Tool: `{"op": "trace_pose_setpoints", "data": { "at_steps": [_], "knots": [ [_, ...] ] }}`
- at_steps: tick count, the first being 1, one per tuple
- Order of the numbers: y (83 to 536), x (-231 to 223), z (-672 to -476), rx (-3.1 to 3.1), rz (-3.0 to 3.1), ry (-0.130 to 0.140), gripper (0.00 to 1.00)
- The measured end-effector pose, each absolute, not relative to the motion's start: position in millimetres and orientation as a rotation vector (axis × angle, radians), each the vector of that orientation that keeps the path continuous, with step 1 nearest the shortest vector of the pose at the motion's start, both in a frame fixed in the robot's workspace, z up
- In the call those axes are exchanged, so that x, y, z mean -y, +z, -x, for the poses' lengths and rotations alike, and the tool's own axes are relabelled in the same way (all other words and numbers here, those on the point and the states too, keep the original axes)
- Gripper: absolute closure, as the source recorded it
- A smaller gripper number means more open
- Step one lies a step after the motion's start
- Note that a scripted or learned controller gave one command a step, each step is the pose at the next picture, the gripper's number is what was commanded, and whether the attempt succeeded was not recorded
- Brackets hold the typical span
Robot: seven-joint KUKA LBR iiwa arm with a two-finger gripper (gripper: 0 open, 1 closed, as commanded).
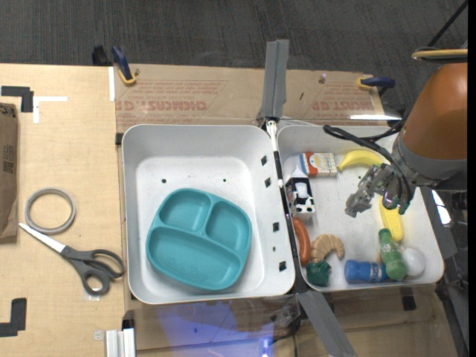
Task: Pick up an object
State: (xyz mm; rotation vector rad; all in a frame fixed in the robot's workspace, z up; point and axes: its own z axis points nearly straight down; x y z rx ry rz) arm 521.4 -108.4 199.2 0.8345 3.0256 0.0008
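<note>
The arm reaches in from the right, its orange band [446, 110] above the right bin [430, 222]. The gripper [372, 192] hangs low over the middle of that bin, its dark metal fingers [359, 201] pointing down and to the left. They look slightly parted, but the shapes blur together and how far open they are cannot be told; nothing is visibly caught between them, and the bare white floor of the bin lies under their tips.

Around the gripper the right bin holds many small things. A banana [358, 159] lies just above and left of the fingers, next to a small red and white carton [320, 163]. A yellow corn cob [392, 216] lies just right of the fingers, partly under the wrist. Below it a green bottle [391, 253] rests beside a white ball-like thing [412, 259] and a blue can [364, 271] on its side. Along the left wall lie a black and white carton [300, 196], a red sausage [301, 241], a croissant [328, 247] and a dark green item [318, 273].

The left bin [141, 199] holds a teal divided plate [199, 236]. On the wooden surface [67, 155] to the left lie a roll of tape [50, 210] and grey scissors [82, 260].
</note>
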Motion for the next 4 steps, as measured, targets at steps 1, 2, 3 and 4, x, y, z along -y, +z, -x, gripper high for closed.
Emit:
{"op": "trace_pose_setpoints", "data": {
  "at_steps": [1, 2, 3, 4],
  "knots": [
    [92, 114, -501.5, -3.128, -0.276, 0.0, 1.0],
    [92, 123, -566.5, -3.037, -0.788, 0.0, 1.0],
    [92, 123, -566.5, -3.037, -0.788, 0.0, 0.0],
    [87, 139, -636.6, -3.049, -0.974, -0.014, 0.0]
  ]
}}
